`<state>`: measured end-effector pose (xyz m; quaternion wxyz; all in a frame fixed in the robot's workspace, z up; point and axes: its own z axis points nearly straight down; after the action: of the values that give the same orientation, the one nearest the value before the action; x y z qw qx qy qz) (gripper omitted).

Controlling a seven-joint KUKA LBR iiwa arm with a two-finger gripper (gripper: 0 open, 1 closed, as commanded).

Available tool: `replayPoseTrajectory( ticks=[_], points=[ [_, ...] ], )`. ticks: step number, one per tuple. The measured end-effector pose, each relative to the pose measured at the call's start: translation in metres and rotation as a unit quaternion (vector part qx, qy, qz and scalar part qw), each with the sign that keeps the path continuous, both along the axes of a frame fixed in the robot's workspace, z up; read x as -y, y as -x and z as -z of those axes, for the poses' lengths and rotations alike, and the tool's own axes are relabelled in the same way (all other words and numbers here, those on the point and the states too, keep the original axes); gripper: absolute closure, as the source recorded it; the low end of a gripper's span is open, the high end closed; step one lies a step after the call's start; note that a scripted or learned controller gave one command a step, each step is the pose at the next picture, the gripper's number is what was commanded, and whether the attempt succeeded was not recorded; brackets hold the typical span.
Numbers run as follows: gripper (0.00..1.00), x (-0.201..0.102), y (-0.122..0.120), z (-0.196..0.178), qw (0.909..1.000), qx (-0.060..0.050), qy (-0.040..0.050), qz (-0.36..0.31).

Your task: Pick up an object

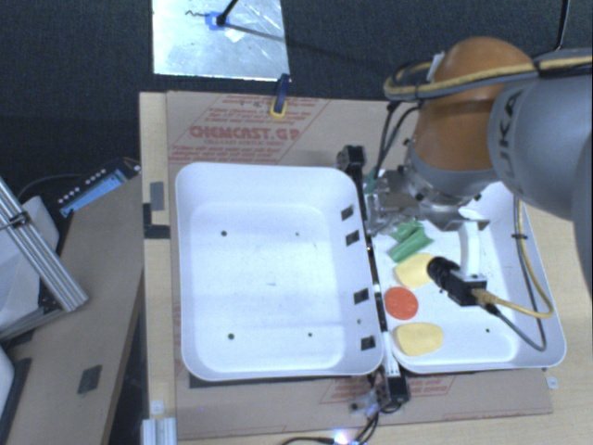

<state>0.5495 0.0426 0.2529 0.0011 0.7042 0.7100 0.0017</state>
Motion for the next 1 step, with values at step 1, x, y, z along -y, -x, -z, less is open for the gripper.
replayPoseTrajectory(
  ticks=[1],
  points=[
    [1.00,-0.0588,-0.0171,-0.1185,1.0000,0.006,-0.0020,-0.001]
  ],
)
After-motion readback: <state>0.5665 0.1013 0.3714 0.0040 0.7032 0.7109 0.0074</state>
